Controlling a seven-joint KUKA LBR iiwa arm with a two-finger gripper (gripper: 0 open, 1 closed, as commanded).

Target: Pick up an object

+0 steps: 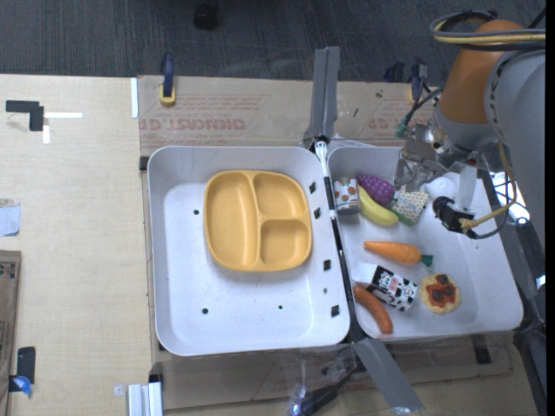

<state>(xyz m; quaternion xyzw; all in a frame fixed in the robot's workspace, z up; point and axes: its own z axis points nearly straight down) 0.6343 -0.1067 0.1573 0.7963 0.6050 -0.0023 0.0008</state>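
Observation:
The right bin (pixel 494 267) holds several toy foods. At its back lie a small can (pixel 347 194), a purple bunch of grapes (pixel 375 185), a banana (pixel 378 208) and a pale speckled block (pixel 410 204). Nearer the front are a carrot (pixel 395 251), a black-and-white cow-patterned piece (pixel 395 287), a small pizza (pixel 440 293) and a red sausage (pixel 374 308). My gripper (pixel 410 182) hangs low over the back of this bin, just above the speckled block and right of the grapes. Nothing is visibly lifted.
The left bin (pixel 173 302) holds a yellow divided plate (pixel 257 219). A grey divider post (pixel 325 94) stands between the bins at the back. The arm's cables (pixel 473 219) trail over the right bin's far side. Cardboard (pixel 225 115) lies behind the bins.

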